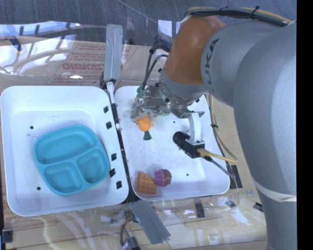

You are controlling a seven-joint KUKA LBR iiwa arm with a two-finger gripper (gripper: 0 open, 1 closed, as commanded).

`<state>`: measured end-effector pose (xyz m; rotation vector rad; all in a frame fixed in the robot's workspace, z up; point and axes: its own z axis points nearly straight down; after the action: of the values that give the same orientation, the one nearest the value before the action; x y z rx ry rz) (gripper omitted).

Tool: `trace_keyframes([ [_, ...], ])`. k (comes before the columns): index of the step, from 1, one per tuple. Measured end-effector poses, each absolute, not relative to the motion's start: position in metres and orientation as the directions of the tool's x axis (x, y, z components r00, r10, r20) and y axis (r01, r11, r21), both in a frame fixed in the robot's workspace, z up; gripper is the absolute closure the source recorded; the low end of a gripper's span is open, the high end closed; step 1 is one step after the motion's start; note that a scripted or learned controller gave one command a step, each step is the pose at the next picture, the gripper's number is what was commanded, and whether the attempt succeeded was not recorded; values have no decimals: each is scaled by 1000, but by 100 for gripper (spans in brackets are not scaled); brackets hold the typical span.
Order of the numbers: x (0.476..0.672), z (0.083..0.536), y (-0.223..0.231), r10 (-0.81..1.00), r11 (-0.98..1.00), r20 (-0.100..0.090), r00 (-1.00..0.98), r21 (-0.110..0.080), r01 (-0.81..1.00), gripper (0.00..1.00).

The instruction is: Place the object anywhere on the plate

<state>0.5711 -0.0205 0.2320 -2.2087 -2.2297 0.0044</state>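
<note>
The blue plate [70, 159], with its three compartments, lies in the left bin [21, 202] and has nothing on it, so the placing itself is not yet done. The likely object is the small orange carrot [144, 124] with a green tip, in the right bin [203, 184], at its far left part, close to the wall between the two bins. The gripper [144, 111] is low over that same spot, with the carrot right under its tip and apparently touching it. The metal parts crowd together there and the carrot sits partly beneath them, so I cannot tell whether the pincer is apart, together, or clamped on the carrot, nor whether the carrot is lifted off the bin floor or lying on it. By my reading the task is at the picking stage: a firm hold, the carry left across the dividing wall, and the release over the plate are all left to do. A waffle cone [145, 183] and a purple toy [163, 177] lie side by side at the near edge of the right bin, well apart from the gripper and untouched
</note>
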Motion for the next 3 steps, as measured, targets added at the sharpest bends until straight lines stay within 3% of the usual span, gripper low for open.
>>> trace_keyframes([
  [1, 574, 189, 64, 1000, 13, 1, -13, -10, 1000, 100],
  [2, 575, 190, 62, 1000, 10, 0, -10, -6, 1000, 0],
  [3, 575, 200, 63, 1000, 16, 0, -16, -9, 1000, 100],
])
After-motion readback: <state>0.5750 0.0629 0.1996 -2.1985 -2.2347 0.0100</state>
